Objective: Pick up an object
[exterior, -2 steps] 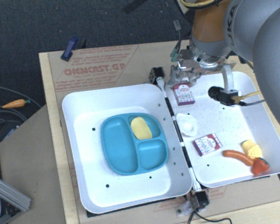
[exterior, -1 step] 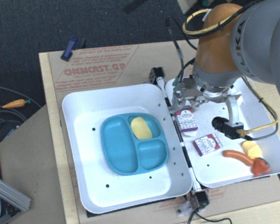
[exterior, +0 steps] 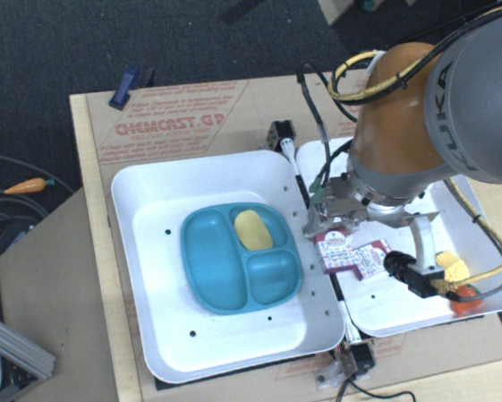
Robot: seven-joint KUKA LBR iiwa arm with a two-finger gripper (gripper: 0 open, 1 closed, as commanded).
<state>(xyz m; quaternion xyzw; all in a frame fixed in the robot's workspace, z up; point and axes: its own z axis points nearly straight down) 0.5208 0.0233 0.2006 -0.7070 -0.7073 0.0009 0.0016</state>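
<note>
Gripper [exterior: 327, 217]: over the bins' shared edge, finger state cannot tell | packet [exterior: 347, 255]: right bin, just below gripper | plate [exterior: 239, 257]: left bin, yellow item [exterior: 253, 229] in top compartment

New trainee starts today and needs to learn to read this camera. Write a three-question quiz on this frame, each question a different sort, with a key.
1. True or false: the yellow object lies in a compartment of the blue divided plate.
2. Multiple choice: which bin holds the blue divided plate? A) the left bin B) the right bin C) neither
3. Fill in: the red and white packet lies in the right bin close to the ______ between the two bins.

Key
1. True; it sits in the plate's upper right compartment.
2. A
3. divider (the shared inner walls). The arm hangs over that spot.
</note>
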